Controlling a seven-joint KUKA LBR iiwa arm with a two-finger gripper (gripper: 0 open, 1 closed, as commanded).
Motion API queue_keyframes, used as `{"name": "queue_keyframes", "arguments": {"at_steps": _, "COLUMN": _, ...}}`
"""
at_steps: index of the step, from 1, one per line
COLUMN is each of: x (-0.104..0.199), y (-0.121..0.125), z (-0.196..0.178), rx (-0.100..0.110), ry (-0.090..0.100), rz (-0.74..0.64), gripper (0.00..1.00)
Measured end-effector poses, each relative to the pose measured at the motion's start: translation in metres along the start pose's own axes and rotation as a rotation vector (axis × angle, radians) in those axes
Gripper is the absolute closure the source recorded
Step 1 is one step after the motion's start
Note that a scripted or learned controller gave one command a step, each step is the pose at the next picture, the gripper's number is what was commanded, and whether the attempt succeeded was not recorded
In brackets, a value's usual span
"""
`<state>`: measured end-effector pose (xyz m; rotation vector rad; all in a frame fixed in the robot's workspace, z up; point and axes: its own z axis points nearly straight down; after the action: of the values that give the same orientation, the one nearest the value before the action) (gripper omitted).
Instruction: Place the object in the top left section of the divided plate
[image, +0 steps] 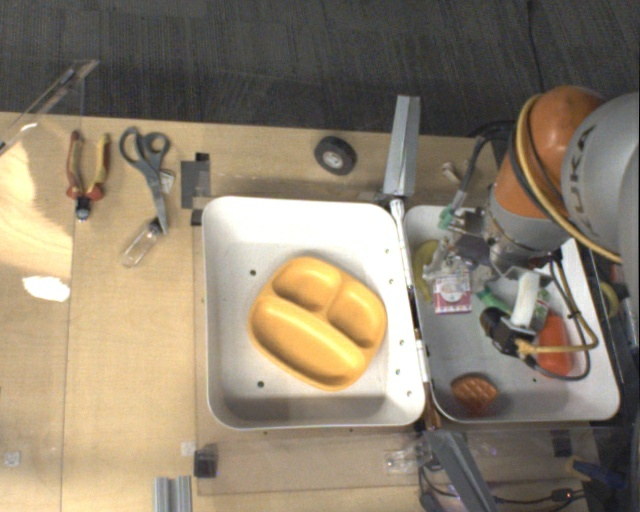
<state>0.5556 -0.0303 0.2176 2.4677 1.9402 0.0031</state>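
Orange-banded arm (548, 140) looms closest to the lens, bent down over the right bin (600, 405). Below it the pincer (463, 243) hangs low at that bin's far-left corner. Whether it is open or shut, or has hold of anything, I cannot tell from up here.

Just on the near side of it lies a pink and white packet (452, 292), with a green thing (494, 297) just beside on the right. Further right is a red thing (556, 352), and by the near wall a brown round piece (473, 391). One of these must be the object, and my guess is the packet. It sits in the right bin, well apart from its goal.

Over in the left bin (215, 300) lies the yellow divided plate (318, 320), all three sections bare. Its far-left section (305, 282) is the target, as I read it. Scissors (148, 170) and pliers (85, 170) lie out on the far-left bench, out of play.

Now the trouble spots:
- **Clutter:** a grab here could catch a neighbour too, or come up with nothing.
- **Flat packet:** it gives the pincer little to bite and could slip out over the bin walls.
- **Turned plate:** it sits at an angle with low ridges, so a slightly late release could land the object in the right-hand section.
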Motion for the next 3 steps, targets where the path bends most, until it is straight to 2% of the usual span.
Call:
{"name": "queue_keyframes", "arguments": {"at_steps": 1, "x": 0.056, "y": -0.005, "z": 0.033, "rx": 0.001, "ry": 0.001, "rz": -0.186, "gripper": 1.00}}
{"name": "queue_keyframes", "arguments": {"at_steps": 2, "x": 0.108, "y": 0.020, "z": 0.033, "rx": 0.001, "ry": 0.001, "rz": -0.187, "gripper": 1.00}}
{"name": "queue_keyframes", "arguments": {"at_steps": 3, "x": 0.152, "y": 0.041, "z": 0.032, "rx": -0.003, "ry": 0.002, "rz": -0.678, "gripper": 1.00}}
